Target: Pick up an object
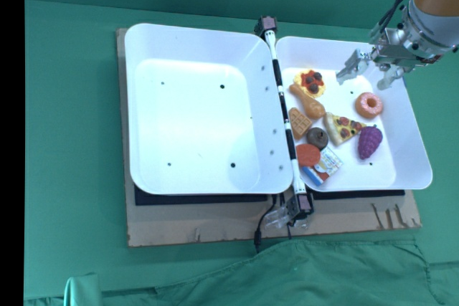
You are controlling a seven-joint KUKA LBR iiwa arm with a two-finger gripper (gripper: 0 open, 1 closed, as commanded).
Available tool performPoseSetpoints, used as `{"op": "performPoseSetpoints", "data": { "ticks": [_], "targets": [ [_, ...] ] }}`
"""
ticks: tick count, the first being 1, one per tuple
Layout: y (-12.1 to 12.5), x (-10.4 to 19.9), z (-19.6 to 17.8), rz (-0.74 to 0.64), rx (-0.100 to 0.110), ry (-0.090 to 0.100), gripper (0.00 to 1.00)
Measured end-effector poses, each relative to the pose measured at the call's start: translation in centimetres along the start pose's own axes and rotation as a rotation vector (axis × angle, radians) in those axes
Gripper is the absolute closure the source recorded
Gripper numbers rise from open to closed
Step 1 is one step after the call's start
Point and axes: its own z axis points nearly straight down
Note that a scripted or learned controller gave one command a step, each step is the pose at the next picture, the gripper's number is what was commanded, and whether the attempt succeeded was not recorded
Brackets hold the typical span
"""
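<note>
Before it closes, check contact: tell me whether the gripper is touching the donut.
Apart. The camera view shows the gripper open above the bin's back part, with bare white floor between its fingertips and the donut.

Green-draped bench [72, 118] bears cardboard sheet [215, 229]; two white bins [143, 39] atop.

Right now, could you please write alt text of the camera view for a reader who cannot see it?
An open gripper hangs above the right bin, which holds toy foods: a doughnut, grapes, a pizza slice and others. The left bin sits beside it.
</note>
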Motion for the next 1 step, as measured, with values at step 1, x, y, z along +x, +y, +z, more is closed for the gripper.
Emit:
{"op": "performPoseSetpoints", "data": {
  "ticks": [1],
  "targets": [
    [0.0, 0.0, 0.0, 0.0, 0.0, 0.0, 0.0]
  ]
}}
